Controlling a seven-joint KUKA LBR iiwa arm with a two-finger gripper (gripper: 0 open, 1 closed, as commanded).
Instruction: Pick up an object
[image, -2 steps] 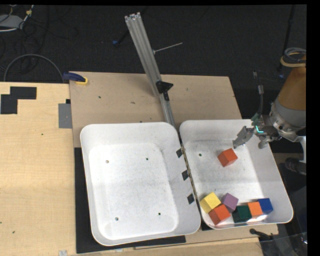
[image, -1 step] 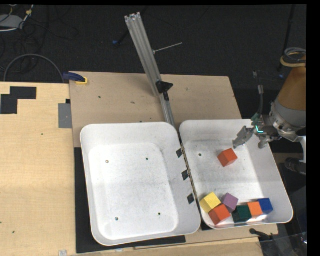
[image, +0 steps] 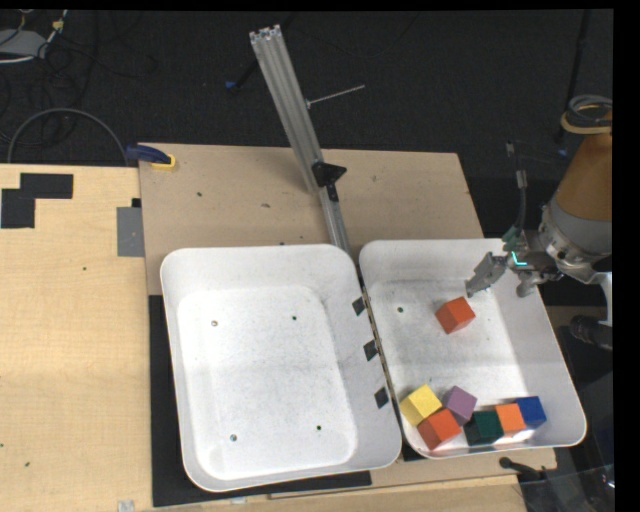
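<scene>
Arm reaches in from right, over right bin's (image: 560, 370) upper edge. My gripper (image: 505, 275) hangs w/ fingers spread apart, nothing between them. Red cube (image: 455, 315) lies alone on bin floor, just below-left of fingertips, not touching. Other cubes (image: 470, 415) clustered at bin's near edge.

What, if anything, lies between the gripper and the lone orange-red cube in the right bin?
Nothing visible. The gripper sits above the right bin, up and to the right of the orange-red cube, with bare bin floor between them. The other cubes cluster at the bin's near edge, away from that path.
</scene>
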